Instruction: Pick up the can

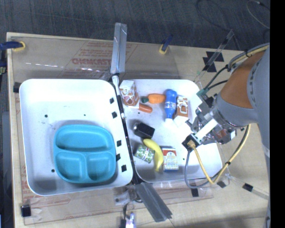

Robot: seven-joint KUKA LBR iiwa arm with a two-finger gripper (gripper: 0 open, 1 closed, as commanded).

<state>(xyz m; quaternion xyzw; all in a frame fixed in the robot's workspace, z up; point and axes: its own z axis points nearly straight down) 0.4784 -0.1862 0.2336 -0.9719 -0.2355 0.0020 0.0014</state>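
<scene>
The can [143,153] is small, green and white, and lies on its side in the near left part of the right bin [194,167]. A yellow banana [155,154] rests against its right side. My gripper [197,128] hangs over the right side of that bin, well to the right of the can and slightly farther back. The grey arm with its orange band [242,87] comes in from the right above it. Nothing shows held at the gripper.
The right bin also holds a juice carton [128,93], a carrot [156,98], a blue bottle [170,103], a brown box [182,106], a black block [144,129] and a red and white box [169,158]. A blue divided tray [87,153] sits in the left bin [38,108].
</scene>
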